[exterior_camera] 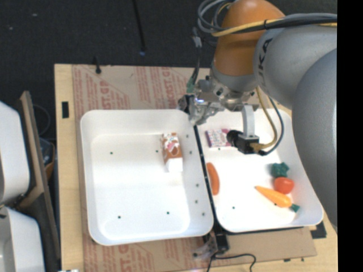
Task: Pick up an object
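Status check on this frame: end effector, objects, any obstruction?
End effector over the bins' shared rim, far end, grip state unclear. Small carton in left bin; carrot, tomato right. Nothing lifted.

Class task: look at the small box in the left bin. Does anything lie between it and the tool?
Nothing visible does. The small box lies alone on the left bin floor, and the tool is above the bins' shared rim, up and to its right.

One fixed camera is looking down at a slant from above the bench (74,95), taking in both bins (96,152), with the arm (295,55) looming close at right.
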Controlling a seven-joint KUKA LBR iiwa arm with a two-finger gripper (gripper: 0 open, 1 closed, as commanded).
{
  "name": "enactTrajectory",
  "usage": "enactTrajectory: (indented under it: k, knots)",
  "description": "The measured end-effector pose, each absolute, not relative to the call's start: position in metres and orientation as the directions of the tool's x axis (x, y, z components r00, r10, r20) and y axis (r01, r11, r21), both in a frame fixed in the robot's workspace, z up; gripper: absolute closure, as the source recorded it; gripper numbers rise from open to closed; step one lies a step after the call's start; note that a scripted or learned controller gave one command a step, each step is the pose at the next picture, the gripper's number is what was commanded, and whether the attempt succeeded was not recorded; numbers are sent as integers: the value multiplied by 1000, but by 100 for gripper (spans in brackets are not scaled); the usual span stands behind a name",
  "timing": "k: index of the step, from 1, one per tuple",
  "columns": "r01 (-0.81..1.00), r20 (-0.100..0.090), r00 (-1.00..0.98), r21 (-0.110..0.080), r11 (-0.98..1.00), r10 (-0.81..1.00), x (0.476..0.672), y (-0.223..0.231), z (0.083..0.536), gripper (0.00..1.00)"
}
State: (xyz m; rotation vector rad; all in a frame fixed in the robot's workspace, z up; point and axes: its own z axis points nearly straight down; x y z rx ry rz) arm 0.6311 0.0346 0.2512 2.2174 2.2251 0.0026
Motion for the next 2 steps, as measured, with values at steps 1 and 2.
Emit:
enactTrajectory:
  k: [1, 2]
  knots:
    - [1000, 1, -4, 0, 4, 1000, 626, 90, 237, 100]
    - [1000, 0, 0, 1, 0, 1000, 626, 87, 238, 0]
